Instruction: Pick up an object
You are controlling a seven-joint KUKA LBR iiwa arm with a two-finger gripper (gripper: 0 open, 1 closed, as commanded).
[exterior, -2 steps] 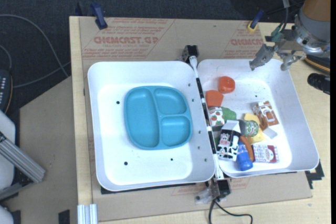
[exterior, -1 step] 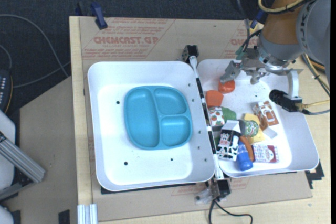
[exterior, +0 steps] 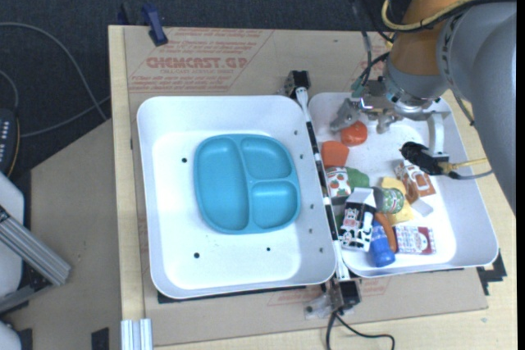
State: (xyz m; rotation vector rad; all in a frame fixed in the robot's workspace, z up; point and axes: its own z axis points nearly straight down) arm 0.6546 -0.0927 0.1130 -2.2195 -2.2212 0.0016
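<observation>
From where I stand, the pick is not yet made. The gripper (exterior: 367,112) hangs low over the far end of the right bin (exterior: 467,246), its jaws spread fairly wide, and nothing sits between them. Just beneath and slightly toward me lies a small round red-orange piece (exterior: 354,133), which looks like the likeliest target; it rests on the bin floor, near the fingertips but not clasped. An orange block (exterior: 335,153) lies just beside it.

The rest of the clutter sits nearer me in the same bin: a green piece (exterior: 355,178), a black-and-white carton (exterior: 355,226), a blue bottle (exterior: 381,248), a red packet (exterior: 415,239). The left bin (exterior: 164,135) bears a blue divided tray (exterior: 246,182).

What remains, I judge, is everything that counts: settle lower, close on something, lift it clear.
</observation>
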